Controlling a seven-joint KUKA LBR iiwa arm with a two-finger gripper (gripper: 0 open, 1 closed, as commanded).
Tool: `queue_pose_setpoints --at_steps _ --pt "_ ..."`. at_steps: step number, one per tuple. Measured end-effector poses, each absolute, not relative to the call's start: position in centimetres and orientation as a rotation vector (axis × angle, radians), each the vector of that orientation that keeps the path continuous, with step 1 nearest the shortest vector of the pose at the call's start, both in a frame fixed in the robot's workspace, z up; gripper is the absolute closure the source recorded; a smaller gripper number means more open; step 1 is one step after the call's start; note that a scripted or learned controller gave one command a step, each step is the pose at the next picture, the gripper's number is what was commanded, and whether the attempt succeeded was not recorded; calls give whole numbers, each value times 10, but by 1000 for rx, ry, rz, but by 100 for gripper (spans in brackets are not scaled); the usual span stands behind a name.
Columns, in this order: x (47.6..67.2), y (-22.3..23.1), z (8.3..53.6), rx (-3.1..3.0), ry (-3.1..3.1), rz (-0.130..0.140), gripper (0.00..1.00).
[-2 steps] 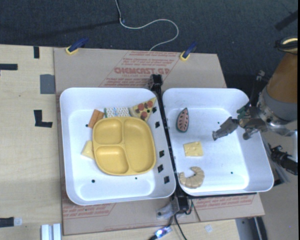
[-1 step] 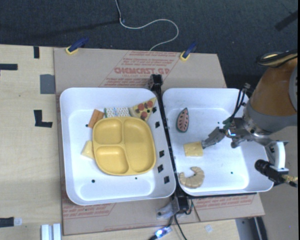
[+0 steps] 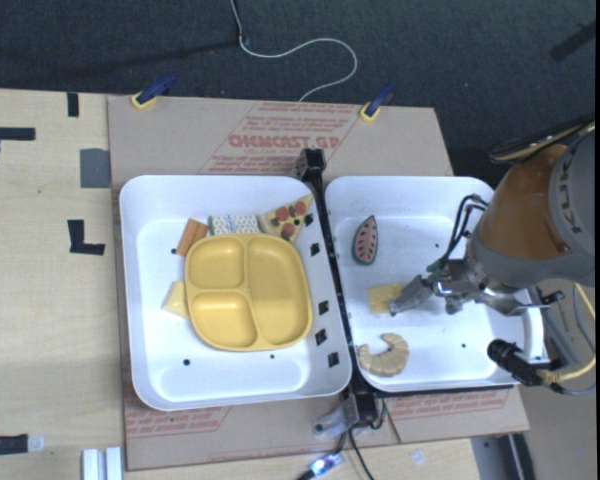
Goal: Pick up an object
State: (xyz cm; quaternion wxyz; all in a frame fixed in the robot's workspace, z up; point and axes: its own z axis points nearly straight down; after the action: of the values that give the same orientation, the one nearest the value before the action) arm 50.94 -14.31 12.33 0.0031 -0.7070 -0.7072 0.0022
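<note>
Left bin (image 3: 145, 268): yellow divided plate (image 3: 248, 291) lying over flat toy food pieces. Right bin (image 3: 420, 193): watermelon slice (image 3: 366, 239) at upper left, croissant (image 3: 384, 354) at lower left, yellow cheese piece (image 3: 383, 296) between them. Gripper (image 3: 394, 305) tip touching cheese piece; finger state cannot tell

Items (image 3: 242, 224) under the yellow plate (image 3: 248, 291), perhaps toy food, partly hidden.
</note>
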Motion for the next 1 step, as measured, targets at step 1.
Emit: queue_pose_setpoints --at_steps 1 --pt "509 -142 82 -2219 -2222 3 0"
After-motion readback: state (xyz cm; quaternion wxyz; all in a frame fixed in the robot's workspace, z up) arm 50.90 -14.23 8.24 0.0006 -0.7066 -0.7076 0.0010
